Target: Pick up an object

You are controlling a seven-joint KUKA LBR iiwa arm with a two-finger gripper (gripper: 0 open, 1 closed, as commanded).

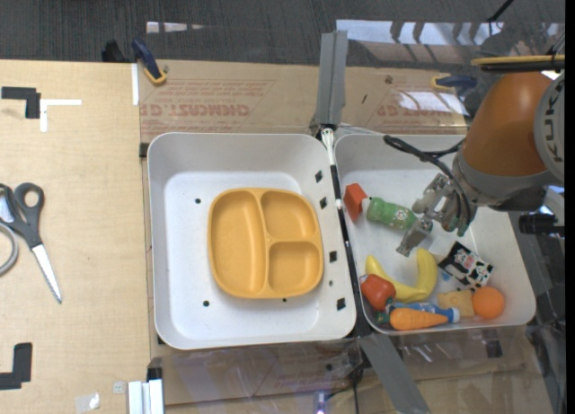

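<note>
Near edge of right bin: a carrot-like orange piece with a blue end (420, 317) is seen lying along the front wall, with an orange ball (488, 303) at the right and a red piece (378, 291) at the left.
Just behind these: a yellow banana (415, 279) is curved upward, its upper tip ending just under the fingers; a black-and-white patterned block (467, 265) lies to its right.
Gripper: the gripper (422, 231) is held low over the middle of the right bin (526, 304), reached in from the right under the orange-banded wrist.
Finger state: the fingers (411, 240) appear slightly spread with nothing pinched between them, though the gap is small and hard to read.
Likely target: the green bottle-shaped object (388, 214) is judged the nearest candidate; it lies just left of the fingertips, apart from them.
Long axis: the green object is laid roughly left to right, tilted slightly, so its near end points toward the gripper.
Decisive relation: a short shift leftward would be needed before closing; the banana tip is an equally close alternative below.
Further back: a small red-orange block (356, 197) sits beside the green object near the divider.
Left bin: a yellow divided plate (266, 243) rests in the left bin (171, 224), untouched.
</note>
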